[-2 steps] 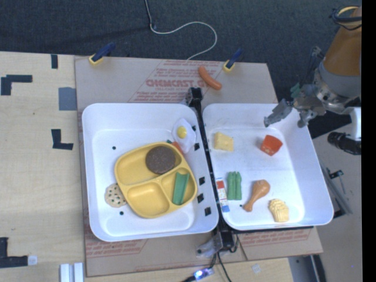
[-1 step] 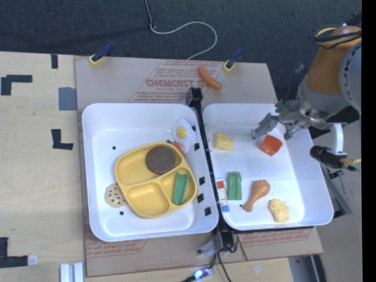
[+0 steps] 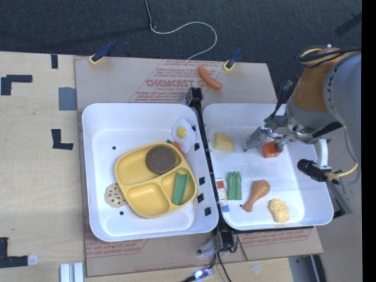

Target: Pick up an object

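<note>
The claw (image 3: 265,141) hangs over a small red-orange toy piece (image 3: 271,150), partly covering it. Whether it grips cannot be told.

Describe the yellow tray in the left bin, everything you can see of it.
The tray is a glossy yellow plastic dish with rounded corners and three compartments, lying flat and turned at an angle in the left bin. A brown patty fills the upper compartment, a green piece lies along the narrow right one, and the large lower one holds nothing. A cookie sits against its lower left edge.
</note>
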You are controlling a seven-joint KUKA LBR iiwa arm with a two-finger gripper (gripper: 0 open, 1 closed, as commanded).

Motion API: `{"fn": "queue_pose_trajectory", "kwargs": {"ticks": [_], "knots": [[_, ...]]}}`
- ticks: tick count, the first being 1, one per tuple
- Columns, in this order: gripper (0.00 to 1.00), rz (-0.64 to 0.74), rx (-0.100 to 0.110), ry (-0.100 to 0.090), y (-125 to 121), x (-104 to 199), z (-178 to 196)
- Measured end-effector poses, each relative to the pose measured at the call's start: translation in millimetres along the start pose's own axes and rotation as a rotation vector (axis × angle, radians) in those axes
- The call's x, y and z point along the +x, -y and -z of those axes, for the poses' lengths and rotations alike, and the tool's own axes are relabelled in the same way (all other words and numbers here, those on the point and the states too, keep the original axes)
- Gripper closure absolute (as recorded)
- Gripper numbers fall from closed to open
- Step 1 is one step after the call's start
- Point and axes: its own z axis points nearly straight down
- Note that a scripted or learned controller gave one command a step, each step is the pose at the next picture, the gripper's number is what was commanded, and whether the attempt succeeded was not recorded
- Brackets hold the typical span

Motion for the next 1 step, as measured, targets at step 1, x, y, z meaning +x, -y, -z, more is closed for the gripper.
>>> {"fn": "queue_pose_trajectory", "kwargs": {"ticks": [1], "knots": [[0.0,0.001,-0.007,0.002,-1.1,1.1,-25.4]]}}
